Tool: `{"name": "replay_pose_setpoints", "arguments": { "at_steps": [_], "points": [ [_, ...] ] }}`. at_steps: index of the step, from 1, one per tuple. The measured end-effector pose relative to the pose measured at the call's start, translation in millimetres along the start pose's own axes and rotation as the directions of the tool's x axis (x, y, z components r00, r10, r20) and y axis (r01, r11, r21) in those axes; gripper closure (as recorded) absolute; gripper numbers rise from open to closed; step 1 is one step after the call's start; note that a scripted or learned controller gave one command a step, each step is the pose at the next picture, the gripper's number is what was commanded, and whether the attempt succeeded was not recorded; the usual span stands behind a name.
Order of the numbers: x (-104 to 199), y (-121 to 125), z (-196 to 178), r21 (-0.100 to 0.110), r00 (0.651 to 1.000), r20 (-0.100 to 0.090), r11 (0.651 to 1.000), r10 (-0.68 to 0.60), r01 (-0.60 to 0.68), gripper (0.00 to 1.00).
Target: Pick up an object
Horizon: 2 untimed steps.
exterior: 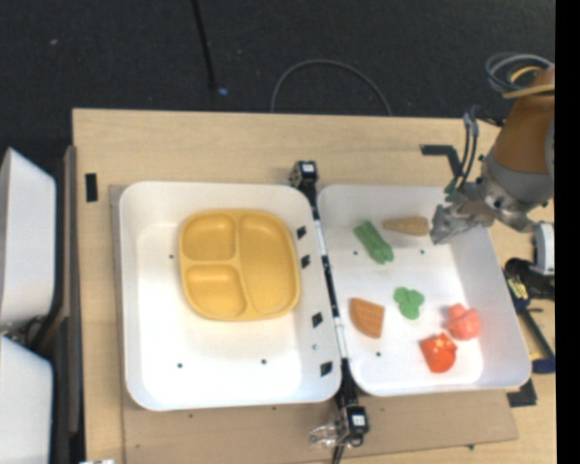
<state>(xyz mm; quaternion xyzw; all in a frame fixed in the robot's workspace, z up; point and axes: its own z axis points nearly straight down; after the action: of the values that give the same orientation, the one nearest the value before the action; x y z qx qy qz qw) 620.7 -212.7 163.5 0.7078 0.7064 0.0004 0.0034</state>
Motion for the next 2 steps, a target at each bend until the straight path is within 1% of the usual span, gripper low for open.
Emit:
{"name": "replay_pose_setpoints", "arguments": {
  "at_steps": [1, 2],
  "points": [
    [8, 5, -53, -0.001, 1.0, -0.002, 1.0, -0.006, 0.006, 1.0],
    [3, 6, -98, 0.0, 1.0, -0.002, 1.0, -0.007, 0.007, 1.0]
  ]
}}
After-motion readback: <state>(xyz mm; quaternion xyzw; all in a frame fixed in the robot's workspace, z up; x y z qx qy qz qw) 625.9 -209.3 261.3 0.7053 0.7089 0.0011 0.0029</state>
